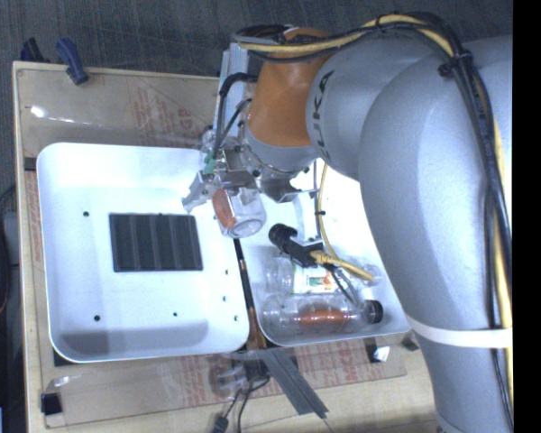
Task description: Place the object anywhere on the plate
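A dark grey ridged plate lies flat in the middle of the left bin. My gripper hangs over that bin's right side, just right of and above the plate's far right corner. It is shut on a small clear bottle with red-brown contents, which tilts down to the right with its clear round end toward the divide between the bins. The bottle is off the plate.
The right bin holds a larger clear bottle with an orange-brown band lying at its front, plus a small packet and clear plastic pieces. The arm covers most of that bin. Blue clamps sit at the bench's far left corner.
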### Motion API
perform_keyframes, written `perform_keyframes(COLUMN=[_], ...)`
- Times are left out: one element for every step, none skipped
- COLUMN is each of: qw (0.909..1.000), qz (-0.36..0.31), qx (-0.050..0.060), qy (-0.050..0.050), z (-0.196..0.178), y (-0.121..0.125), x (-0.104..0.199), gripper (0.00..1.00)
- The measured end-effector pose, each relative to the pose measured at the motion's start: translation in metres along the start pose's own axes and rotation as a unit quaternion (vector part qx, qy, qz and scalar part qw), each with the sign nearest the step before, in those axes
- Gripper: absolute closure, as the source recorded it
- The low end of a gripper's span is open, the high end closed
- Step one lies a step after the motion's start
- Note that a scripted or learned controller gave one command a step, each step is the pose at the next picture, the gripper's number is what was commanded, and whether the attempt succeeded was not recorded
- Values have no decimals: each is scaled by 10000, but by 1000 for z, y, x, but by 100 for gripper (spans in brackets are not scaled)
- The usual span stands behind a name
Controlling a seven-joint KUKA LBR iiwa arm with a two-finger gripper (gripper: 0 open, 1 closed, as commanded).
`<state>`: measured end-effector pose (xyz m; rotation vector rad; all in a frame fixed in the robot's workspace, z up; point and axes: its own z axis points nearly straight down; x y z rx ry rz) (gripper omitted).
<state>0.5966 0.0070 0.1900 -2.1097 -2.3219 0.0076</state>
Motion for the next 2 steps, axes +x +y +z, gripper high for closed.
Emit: perform_keyframes(qw=[9997, 9986], qz=[-243, -524], qx=[1, -6], qy=[-1, 0], z=[0, 0], y=[-54, 31], x=[28, -41], gripper=[100, 100])
